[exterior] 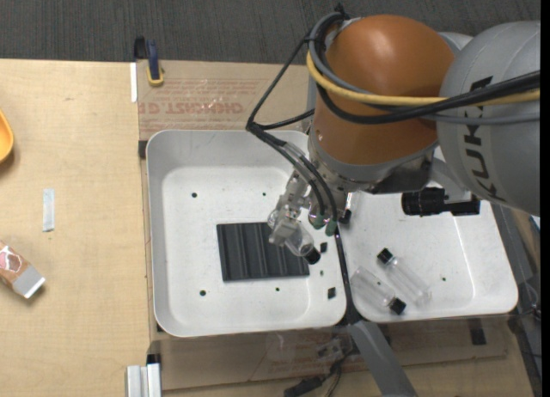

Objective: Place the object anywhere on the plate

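Surface: pale wooden top point(69, 129), reaching from the left edge to the bins.
Left edge of the surface: a slice of an orange object point(4, 137) near the upper part, a small grey strip point(48, 210) lying flat below it, and a wrapped packet point(19, 271) lower down, all well apart from the bins.
Back edge of the surface: a blue-and-yellow clamp point(151, 62) gripping the board behind the left bin.
Left bin: shallow white tray point(172, 241); a dark ribbed plate point(249, 252) lies flat in its lower middle.
Object: a clear, glassy piece point(290, 234) at the plate's right edge, right beneath the arm's tip; hard to tell if it rests on the plate or is lifted off it.
Claw: point(296, 230) hangs over the right edge of the plate, near the wall shared by the two bins; cables and glare hide it, so I cannot tell whether it is spread or pinching.
Arm: grey with a big orange dome point(387, 86), looming over the seam between the bins.
Right bin: white tray point(481, 292); two clear vials with black caps point(391, 282) lie near its front left corner, close together.
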Tool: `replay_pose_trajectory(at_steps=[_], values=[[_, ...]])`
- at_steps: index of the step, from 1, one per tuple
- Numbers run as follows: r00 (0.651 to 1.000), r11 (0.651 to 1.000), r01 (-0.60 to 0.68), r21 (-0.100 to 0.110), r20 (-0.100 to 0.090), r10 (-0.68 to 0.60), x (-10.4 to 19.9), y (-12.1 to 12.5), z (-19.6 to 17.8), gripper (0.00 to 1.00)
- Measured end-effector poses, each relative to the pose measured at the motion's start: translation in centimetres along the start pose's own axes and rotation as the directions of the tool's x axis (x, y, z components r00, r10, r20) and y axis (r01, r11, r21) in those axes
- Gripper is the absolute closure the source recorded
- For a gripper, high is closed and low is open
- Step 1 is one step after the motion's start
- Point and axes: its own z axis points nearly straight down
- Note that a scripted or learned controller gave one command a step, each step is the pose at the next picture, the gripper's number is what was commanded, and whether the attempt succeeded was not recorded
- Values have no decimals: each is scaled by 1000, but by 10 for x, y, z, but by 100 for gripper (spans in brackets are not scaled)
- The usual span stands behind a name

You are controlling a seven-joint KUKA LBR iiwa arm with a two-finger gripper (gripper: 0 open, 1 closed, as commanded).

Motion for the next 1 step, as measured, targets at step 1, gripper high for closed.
replay_pose_trajectory(at_steps=[1], values=[[998, 998, 65, 0, -3, -65, -5, -16, 23, 100]])
